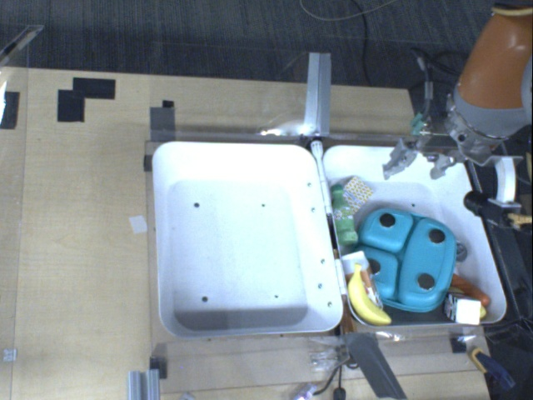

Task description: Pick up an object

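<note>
Two white bins side by side on a wooden bench. The left bin (237,240) has a bare white floor. The right bin (491,248) carries all the clutter.

Arm (498,61) comes in from the far right, orange band showing above the grey wrist. Gripper (418,162) hangs over the far edge of the right bin, fingers spread apart, nothing between them. It sits well apart from the pile, over bare bin floor.

Objects in the right bin: a big teal plastic tray (412,258) with round dimples, lying in the middle toward the near side. A banana (364,297) sits at the near left corner, touching the tray's left edge. A green packet (343,215) lies along the left wall, with a patterned white packet (359,191) just beside it on the far side. A small white block (468,310) sits at the near right corner, next to an orange-brown item (466,288) poking from under the tray; can't tell what it is.

A metal post (319,90) stands upright at the far end between the bins. Black tape marks (83,97) on the bench, far left.
</note>
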Controlling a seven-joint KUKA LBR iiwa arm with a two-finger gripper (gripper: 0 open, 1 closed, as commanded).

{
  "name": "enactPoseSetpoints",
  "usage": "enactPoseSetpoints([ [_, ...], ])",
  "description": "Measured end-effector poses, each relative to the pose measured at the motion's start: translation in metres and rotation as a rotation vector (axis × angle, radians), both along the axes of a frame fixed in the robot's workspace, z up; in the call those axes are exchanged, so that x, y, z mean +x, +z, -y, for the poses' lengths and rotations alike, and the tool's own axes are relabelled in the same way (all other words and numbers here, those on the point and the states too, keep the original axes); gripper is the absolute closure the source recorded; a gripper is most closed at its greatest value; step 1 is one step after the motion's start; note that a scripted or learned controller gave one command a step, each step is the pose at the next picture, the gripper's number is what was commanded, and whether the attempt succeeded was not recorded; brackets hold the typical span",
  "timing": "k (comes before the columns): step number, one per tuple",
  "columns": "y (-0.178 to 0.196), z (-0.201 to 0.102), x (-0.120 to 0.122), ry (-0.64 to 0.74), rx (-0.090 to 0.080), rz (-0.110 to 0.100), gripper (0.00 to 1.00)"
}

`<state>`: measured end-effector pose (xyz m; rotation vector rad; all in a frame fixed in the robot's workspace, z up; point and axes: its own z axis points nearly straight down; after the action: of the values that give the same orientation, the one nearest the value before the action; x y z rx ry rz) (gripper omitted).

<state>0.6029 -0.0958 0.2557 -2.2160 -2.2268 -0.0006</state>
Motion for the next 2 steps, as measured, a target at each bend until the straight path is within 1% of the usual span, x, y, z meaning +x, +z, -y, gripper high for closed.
enactPoseSetpoints([
  [1, -0.110, 0.050, -0.001, -0.237, 0.000, 0.001, 0.00],
  [2, -0.167, 0.090, -0.049, -0.557, 0.000, 0.014, 0.00],
])
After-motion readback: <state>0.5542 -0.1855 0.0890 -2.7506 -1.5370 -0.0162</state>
